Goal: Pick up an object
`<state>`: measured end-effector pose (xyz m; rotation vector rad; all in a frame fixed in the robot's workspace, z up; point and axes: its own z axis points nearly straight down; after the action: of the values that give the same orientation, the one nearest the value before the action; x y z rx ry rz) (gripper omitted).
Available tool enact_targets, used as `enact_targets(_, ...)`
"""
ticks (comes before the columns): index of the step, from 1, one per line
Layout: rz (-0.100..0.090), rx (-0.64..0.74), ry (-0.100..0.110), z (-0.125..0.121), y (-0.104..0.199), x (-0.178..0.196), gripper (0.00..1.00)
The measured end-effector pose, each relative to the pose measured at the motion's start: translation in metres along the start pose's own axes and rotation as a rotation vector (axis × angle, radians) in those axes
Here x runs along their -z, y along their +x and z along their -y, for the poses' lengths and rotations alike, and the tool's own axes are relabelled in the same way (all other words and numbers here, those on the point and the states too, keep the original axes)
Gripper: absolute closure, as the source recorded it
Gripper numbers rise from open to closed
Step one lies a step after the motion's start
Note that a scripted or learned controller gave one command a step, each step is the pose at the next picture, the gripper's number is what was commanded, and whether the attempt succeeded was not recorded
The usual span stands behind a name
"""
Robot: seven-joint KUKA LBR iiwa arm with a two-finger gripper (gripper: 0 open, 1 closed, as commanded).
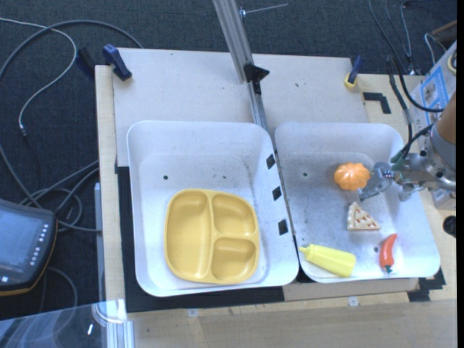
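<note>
Two white bins (145, 140), one yellow tray (212, 235), four toy foods (351, 176).

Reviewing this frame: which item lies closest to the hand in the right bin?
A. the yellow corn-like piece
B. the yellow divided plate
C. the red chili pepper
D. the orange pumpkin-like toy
D: the hand sits just right of the orange pumpkin-like toy in the right bin, with the other items lying farther off.

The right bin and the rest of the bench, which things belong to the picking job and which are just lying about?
Job: gripper, orange pumpkin, pizza slice, red pepper, yellow corn, right bin.
Lying about: yellow tray, left bin, blue clamps.
</note>
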<state>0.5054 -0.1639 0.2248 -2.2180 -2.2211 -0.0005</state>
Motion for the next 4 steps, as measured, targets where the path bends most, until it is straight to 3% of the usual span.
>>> enact_targets(1, 0.000, 0.000, -0.001, 0.000, 0.000, 0.000, 0.00)
enact_targets(3, -0.002, -0.001, 0.006, 0.005, 0.015, -0.106, 0.00)
enact_targets(4, 0.007, -0.003, -0.009, 0.002, 0.012, -0.128, 0.00)
